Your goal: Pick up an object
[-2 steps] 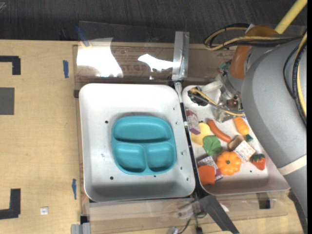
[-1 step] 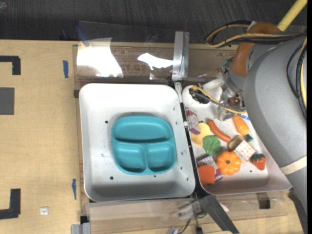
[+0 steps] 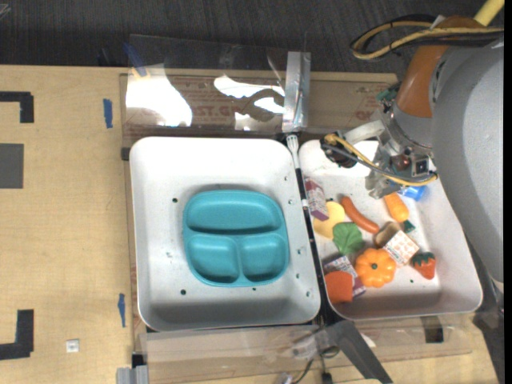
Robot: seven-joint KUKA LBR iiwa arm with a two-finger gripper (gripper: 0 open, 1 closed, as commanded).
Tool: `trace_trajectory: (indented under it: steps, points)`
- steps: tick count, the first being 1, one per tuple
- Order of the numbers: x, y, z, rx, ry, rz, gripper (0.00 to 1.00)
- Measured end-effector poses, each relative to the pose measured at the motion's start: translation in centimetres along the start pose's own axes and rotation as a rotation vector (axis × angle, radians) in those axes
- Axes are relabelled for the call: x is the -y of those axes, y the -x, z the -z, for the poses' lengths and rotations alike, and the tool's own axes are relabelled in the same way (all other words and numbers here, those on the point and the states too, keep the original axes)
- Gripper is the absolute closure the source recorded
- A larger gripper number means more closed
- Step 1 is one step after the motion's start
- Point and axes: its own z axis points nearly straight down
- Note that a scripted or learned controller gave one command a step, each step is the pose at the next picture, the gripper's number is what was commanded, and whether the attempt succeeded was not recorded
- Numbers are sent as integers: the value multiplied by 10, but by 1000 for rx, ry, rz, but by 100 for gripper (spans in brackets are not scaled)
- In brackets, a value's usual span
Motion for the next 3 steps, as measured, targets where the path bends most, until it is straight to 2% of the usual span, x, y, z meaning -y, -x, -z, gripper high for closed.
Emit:
trace_trajectory:
  steps: [1,2,3]
  points:
    - [0,2,-5,9,-1,0,0]
    - [0,-4,-5,7,0,1,0]
    - [0,-5,5,6,-2,2,100]
